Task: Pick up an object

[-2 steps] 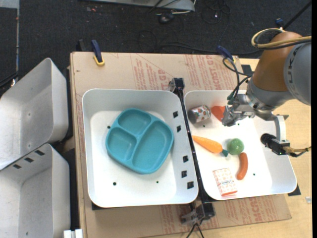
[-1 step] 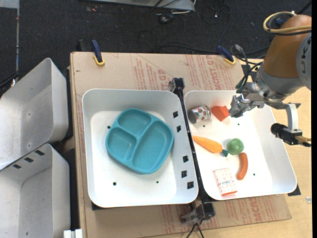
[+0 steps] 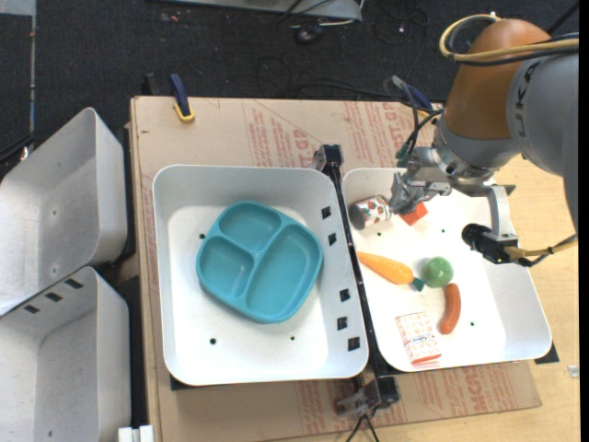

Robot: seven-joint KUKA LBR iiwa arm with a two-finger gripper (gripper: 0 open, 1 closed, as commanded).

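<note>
hand [image 3: 406, 201] touching orange block [image 3: 415, 214]

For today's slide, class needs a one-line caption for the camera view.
KUKA arm's gripper low over an orange block in the right bin, near carrot and sausage; teal plate in the left bin.
</note>
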